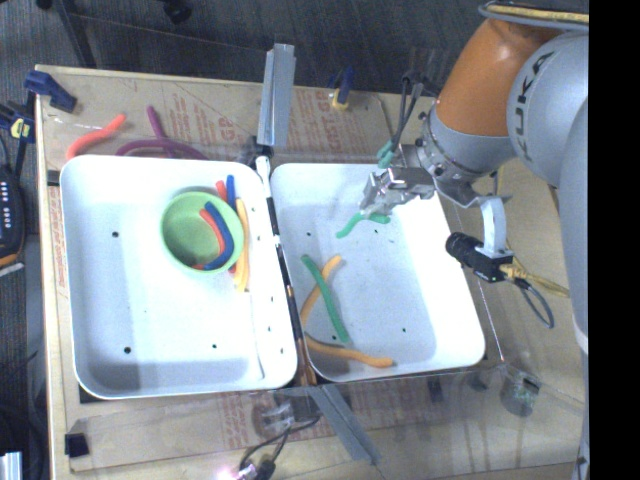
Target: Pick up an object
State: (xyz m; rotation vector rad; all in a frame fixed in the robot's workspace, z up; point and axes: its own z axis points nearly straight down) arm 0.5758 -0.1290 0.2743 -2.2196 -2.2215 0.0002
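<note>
I see the gripper (378,196) over the far part of the right bin (440,313), its fingers closed on the upper end of a green strip (358,224) that hangs from them. A green and an orange strip (320,293) lie crossed mid-bin.

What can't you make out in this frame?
- Claw, camera view: too small and blurred to tell its grip on the teal strip.
- Strips in the green bowl: overlapping, count unclear.
- Orange strip: its left end is shadowed by the right bin's rim.
</note>
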